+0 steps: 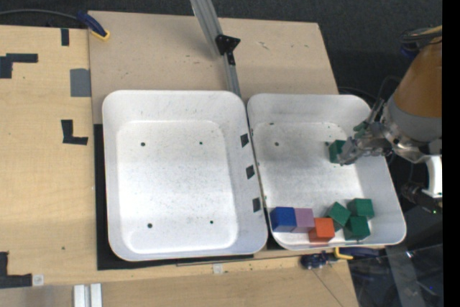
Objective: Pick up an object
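Along the front wall of the right bin [302, 108] lies a row of small blocks: a blue cube [283, 218], a purple cube [304, 218], an orange cube [323, 228] and three green blocks [351, 216] close together. The left bin [118, 111] stands just beside it on the wooden surface [165, 47]. Further back, near the right wall, the end effector [346, 152] is low over a dark green block [336, 150]. I cannot tell whether it pinches this block.
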{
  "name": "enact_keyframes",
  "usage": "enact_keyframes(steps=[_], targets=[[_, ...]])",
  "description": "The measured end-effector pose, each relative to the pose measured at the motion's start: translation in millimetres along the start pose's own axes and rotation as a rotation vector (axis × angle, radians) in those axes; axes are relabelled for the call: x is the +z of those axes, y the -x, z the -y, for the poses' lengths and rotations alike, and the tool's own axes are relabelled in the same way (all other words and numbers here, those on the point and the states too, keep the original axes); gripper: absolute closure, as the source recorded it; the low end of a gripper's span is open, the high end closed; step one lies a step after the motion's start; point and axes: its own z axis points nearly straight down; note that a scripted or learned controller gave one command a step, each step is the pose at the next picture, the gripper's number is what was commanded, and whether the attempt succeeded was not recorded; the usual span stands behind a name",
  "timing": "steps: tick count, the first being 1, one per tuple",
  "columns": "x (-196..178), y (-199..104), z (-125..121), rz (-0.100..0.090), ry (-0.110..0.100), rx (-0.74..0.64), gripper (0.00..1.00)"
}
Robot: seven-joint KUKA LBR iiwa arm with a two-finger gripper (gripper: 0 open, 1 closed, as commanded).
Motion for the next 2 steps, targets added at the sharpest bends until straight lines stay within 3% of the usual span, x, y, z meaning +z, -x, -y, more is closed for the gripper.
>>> enact_keyframes(steps=[1,2], targets=[[-18.9,-0.4,-0.8,-0.001,-0.002,0.0,1.0],[-29.1,-46.6,-1.8,-0.003,-0.003,-0.005,1.0]])
